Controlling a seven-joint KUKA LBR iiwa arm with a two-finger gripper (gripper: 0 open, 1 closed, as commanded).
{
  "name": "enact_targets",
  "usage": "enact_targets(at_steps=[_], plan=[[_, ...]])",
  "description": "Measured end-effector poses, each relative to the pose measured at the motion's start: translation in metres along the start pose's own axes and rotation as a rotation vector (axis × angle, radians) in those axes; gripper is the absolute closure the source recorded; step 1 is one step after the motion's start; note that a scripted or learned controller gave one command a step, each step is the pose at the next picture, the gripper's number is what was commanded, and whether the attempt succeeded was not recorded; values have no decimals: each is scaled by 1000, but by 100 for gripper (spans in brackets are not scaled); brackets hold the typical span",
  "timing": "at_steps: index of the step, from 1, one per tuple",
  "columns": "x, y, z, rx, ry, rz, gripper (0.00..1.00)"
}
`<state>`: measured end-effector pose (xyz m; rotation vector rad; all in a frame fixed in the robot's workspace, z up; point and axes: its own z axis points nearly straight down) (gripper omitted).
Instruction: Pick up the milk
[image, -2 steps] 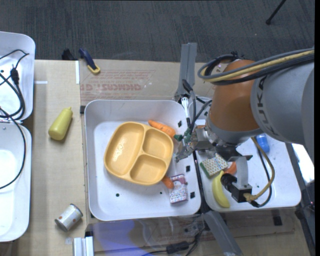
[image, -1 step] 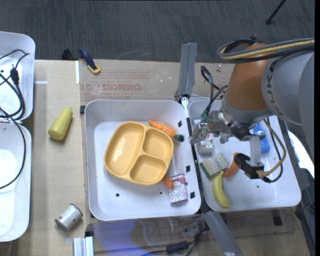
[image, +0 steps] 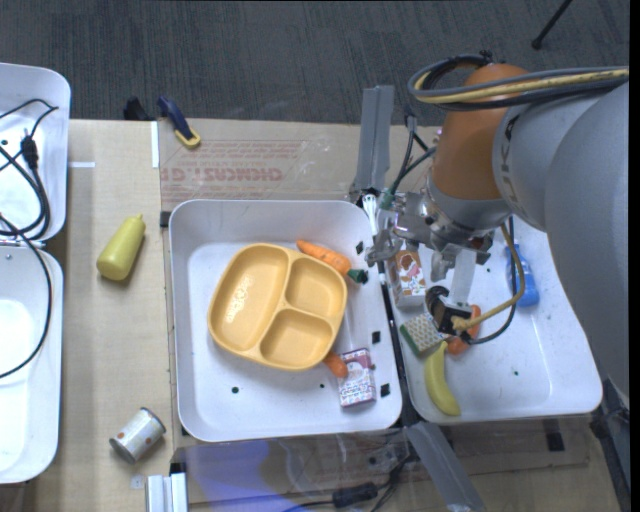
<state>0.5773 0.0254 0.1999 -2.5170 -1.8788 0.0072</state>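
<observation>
A yellow mustard bottle (image: 121, 248) lies on the bench at nine o'clock from the left bin (image: 185, 330), and a small tin can (image: 137, 434) rests on its side at the bin's seven o'clock corner. Inside that bin sits a yellow divided plate (image: 278, 305); a carrot (image: 325, 256) lies at the plate's one o'clock, touching its rim, and a small pink carton (image: 356, 378) lies at its five o'clock. In the right bin (image: 540, 385), the milk (image: 409, 277) (a small white carton with a printed face) stands near the left wall. The gripper (image: 432, 258) hangs at the milk's two o'clock, just beside it; whether it is open or closed cannot be told. A banana (image: 441, 381) lies at the milk's six o'clock.
</observation>
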Motion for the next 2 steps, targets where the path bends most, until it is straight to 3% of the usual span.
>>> enact_targets(at_steps=[1,2], plan=[[-1,0,-7,4,-4,0,100],[8,-54,-50,2,-1,93,100]])
